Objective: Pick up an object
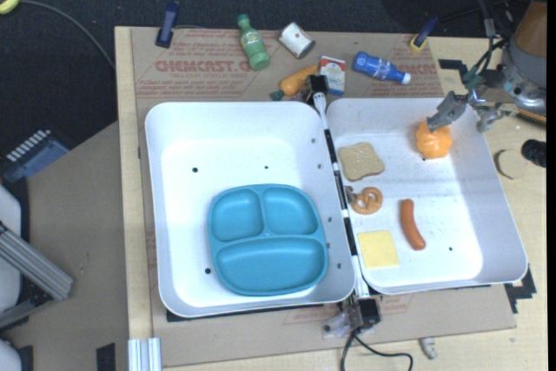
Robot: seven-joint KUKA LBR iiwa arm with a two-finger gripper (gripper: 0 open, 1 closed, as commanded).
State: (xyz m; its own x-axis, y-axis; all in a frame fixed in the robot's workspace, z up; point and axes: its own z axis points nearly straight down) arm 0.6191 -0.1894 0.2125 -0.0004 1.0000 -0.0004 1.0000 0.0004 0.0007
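1. While the left white bin holds just a blue divided plate with three compartments, the right white bin carries several food pieces: a slice of toast, a pretzel, a yellow cheese square, a reddish sausage and an orange fruit.
2. Beyond the bins, on the tabletop, lie a green bottle, a white can, a small carton, a blue bottle and a carrot-like orange piece.
3. The orange fruit is round, bright orange with a paler yellow patch on its upper side, and sits near the far right corner of the right bin, well apart from the other food.
4. The pincer reaches in from the right, its grey fingers coming down onto the top of the orange fruit; they touch or overlap its upper edge.
5. Whether the pincer is spread or pressed together on the fruit cannot be told from this angle.
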